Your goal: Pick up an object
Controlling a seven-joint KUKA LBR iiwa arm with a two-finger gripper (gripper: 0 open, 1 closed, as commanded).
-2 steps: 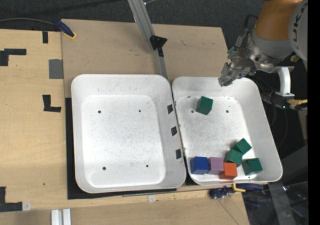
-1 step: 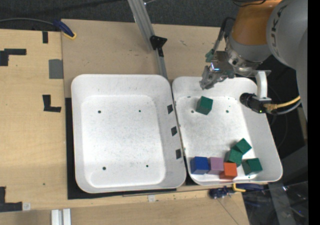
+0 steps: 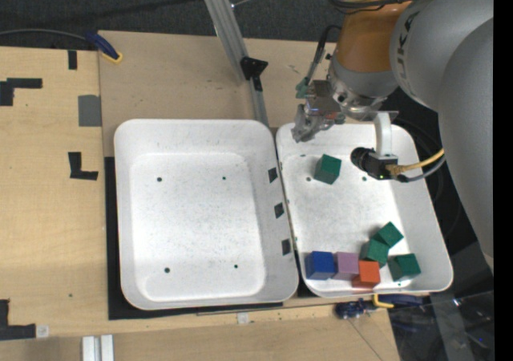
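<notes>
Gripper (image 3: 305, 131) above the right white plastic bin (image 3: 417, 191), its state unclear.
Lone dark green cube (image 3: 327, 168) sits corner-on, tilted, no long axis.

Two shallow white plastic bins sit side by side on the pale wooden bench (image 3: 48, 215). The left bin (image 3: 128, 143) is the larger; the right bin (image 3: 425, 191) touches its right edge. In the right bin, one green cube (image 3: 327, 168) lies alone toward the far end. Near the front wall a cluster gathers: a blue cube (image 3: 321, 264) leftmost, a lilac cube (image 3: 348, 263) beside it, an orange cube (image 3: 369, 273) next, and three green cubes (image 3: 389, 249) behind and right. The grey two-finger gripper (image 3: 304, 128) hangs over the right bin's far-left corner, behind the lone cube.
</notes>
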